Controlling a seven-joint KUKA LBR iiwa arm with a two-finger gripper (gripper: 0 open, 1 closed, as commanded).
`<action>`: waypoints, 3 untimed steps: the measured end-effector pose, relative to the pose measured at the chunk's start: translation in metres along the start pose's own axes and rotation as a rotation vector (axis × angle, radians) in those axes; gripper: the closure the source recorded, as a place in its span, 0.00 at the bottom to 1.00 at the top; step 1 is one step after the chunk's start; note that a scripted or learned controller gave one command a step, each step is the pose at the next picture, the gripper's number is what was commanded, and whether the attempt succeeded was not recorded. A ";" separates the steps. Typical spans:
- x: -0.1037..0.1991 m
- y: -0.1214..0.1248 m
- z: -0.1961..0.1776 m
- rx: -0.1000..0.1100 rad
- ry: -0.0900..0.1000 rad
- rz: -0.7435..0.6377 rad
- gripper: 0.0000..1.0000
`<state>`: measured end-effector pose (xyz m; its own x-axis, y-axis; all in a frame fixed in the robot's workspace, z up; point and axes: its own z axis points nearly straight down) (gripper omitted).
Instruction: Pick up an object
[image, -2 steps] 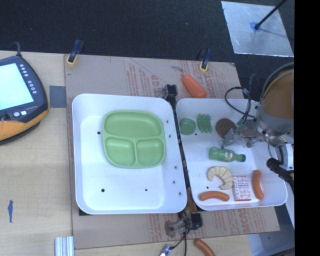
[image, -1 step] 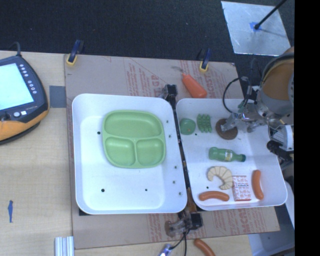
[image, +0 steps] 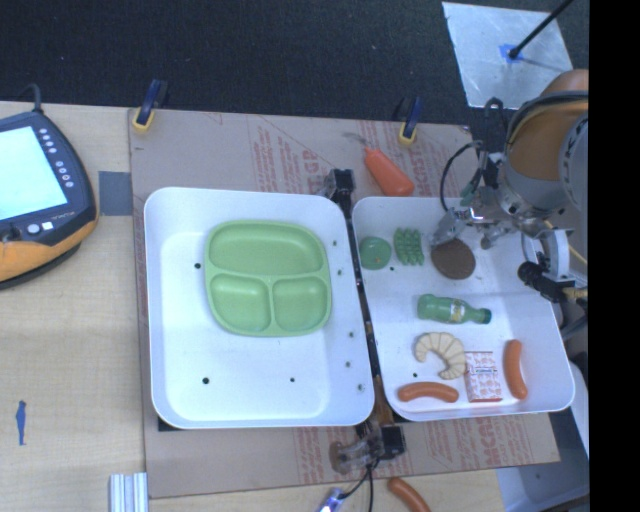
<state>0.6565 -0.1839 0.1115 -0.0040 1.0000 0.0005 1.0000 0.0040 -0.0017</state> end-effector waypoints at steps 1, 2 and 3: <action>0.078 -0.069 0.012 0.004 0.000 -0.002 0.00; 0.095 -0.017 -0.082 -0.003 -0.001 0.000 0.00; 0.067 0.001 0.018 -0.005 -0.004 0.000 0.00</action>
